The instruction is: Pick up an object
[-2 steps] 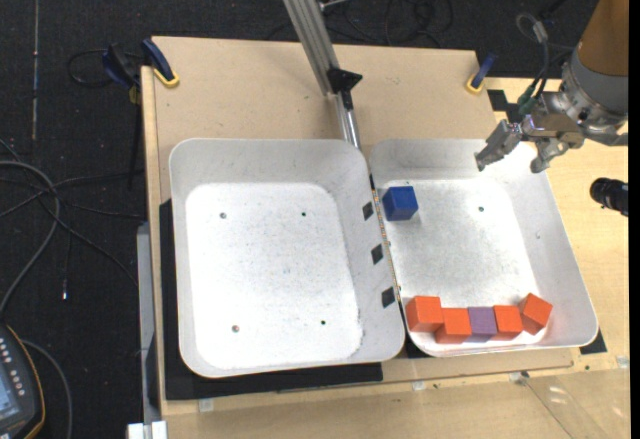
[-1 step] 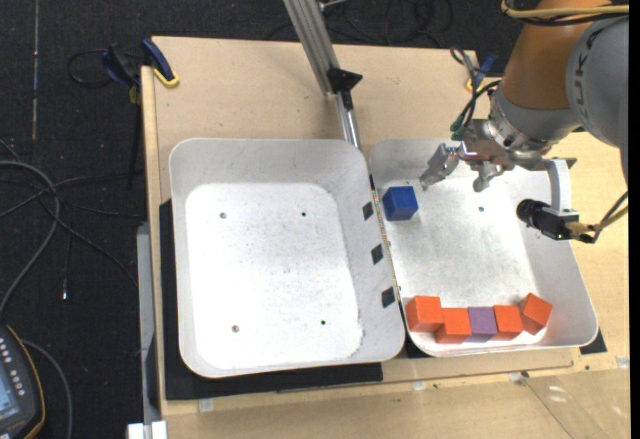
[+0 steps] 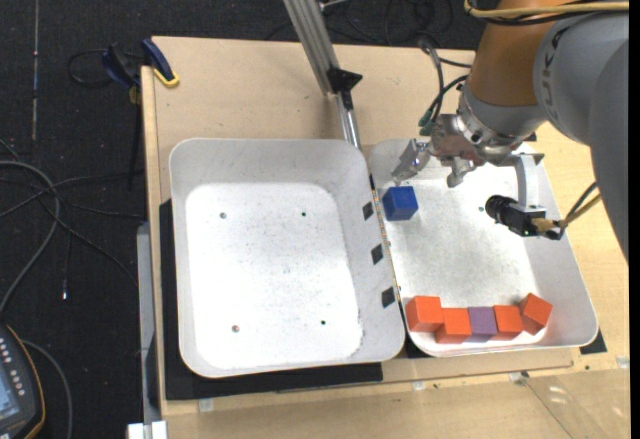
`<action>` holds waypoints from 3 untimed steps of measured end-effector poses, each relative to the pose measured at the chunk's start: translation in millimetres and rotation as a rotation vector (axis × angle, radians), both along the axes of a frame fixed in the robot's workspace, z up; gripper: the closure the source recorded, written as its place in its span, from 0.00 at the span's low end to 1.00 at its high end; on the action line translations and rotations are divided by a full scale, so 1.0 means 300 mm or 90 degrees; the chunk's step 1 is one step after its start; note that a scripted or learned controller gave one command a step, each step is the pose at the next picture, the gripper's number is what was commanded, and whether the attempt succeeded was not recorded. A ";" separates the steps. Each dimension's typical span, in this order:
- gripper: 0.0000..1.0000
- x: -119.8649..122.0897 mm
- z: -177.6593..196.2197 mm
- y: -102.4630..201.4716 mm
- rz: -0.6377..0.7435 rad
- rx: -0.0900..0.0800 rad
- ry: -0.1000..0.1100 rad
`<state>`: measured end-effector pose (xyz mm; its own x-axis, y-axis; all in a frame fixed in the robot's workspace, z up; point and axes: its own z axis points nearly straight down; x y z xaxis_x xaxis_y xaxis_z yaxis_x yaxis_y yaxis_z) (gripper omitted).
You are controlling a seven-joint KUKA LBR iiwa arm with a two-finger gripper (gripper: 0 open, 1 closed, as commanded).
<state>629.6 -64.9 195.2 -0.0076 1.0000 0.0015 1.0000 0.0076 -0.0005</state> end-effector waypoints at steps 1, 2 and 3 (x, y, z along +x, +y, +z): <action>0.00 -0.086 0.000 0.202 0.001 0.001 0.001; 0.00 -0.046 0.001 -0.002 -0.008 -0.003 -0.002; 0.00 -0.153 0.029 -0.098 -0.008 -0.002 0.001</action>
